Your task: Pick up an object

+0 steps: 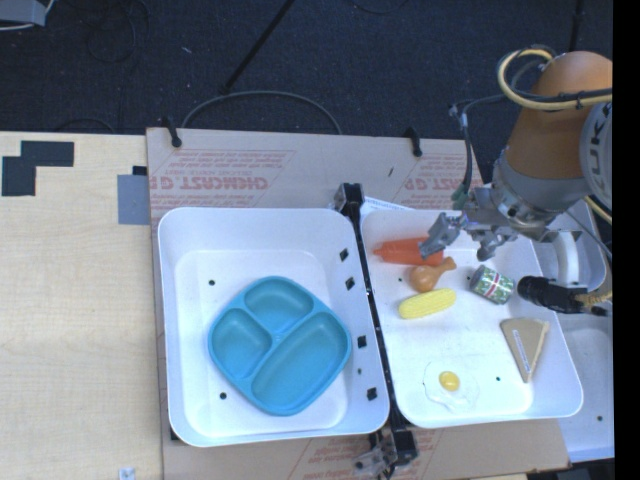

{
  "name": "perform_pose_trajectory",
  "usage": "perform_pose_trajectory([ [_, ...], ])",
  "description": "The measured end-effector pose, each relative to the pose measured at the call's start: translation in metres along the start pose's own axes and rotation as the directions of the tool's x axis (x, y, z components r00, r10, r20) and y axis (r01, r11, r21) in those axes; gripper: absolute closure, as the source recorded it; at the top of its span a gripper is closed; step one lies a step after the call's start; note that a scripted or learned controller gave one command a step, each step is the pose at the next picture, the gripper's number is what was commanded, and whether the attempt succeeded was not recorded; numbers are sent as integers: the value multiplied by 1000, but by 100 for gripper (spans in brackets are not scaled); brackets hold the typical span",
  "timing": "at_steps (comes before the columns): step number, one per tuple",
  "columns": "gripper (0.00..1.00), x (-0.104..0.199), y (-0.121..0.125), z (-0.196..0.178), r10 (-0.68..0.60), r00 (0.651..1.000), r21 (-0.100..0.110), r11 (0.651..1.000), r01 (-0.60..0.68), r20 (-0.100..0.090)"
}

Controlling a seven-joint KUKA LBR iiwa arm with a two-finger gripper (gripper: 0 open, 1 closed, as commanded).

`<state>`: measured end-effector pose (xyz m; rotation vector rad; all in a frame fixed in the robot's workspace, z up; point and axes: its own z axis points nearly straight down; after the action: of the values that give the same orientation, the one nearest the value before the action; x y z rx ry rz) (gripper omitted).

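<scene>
Camera view — end effector point(462, 238) spread wide over carrot point(403, 251); cardboard point(250, 173) print mirrored, illegible.

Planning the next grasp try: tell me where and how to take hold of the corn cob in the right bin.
Grip the corn cob across its middle, coming straight down from above. It lies flat on the bin floor, long axis running left-right with a slight tilt, so the fingers should close across its narrow width. The small orange pear-shaped toy sits close on its far side, so the far finger has little room; the near side looks free.
</scene>
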<state>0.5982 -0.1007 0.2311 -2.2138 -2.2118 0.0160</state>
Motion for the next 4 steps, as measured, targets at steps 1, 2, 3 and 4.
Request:
perform_pose_trajectory([
  [1, 0, 0, 2, -8, -2, 1000, -12, 1000, 2, 1],
  [2, 0, 2, -1, 37, -1, 1000, -7, 1000, 1, 0],
  [3, 0, -6, 0, 96, 0, 1000, -7, 1000, 0, 0],
  [4, 0, -5, -1, 146, 0, 1000, -10, 1000, 0, 0],
])
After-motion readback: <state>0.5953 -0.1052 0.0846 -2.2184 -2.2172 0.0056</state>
